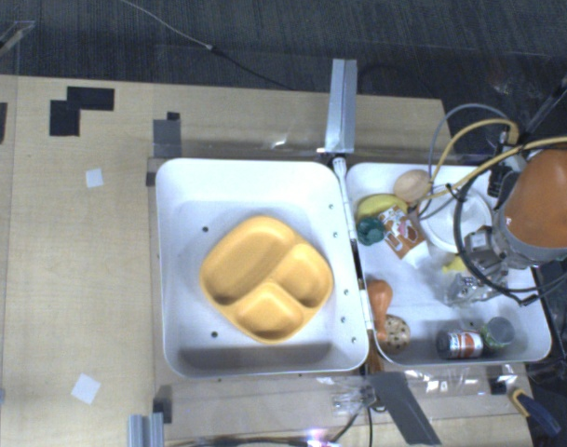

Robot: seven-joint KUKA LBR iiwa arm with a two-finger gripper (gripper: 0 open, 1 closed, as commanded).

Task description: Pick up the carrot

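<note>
The carrot (380, 297) is a short orange piece lying against the left wall of the right bin (423, 273), towards its front. My gripper (464, 290) hangs low over the right half of that same bin, under the orange band of the arm (544, 198). It is well to the right of the carrot and apart from it, with bare white floor between them. Nothing shows in its grasp.
The right bin also holds a banana (380, 204), a tan egg shape (412, 186), a green piece (370, 230), a snack packet (401, 233), a cookie (395, 332), a can (464, 345) and a dark lid (498, 330). A yellow divided plate (266, 277) lies in the left bin (185, 250).
</note>
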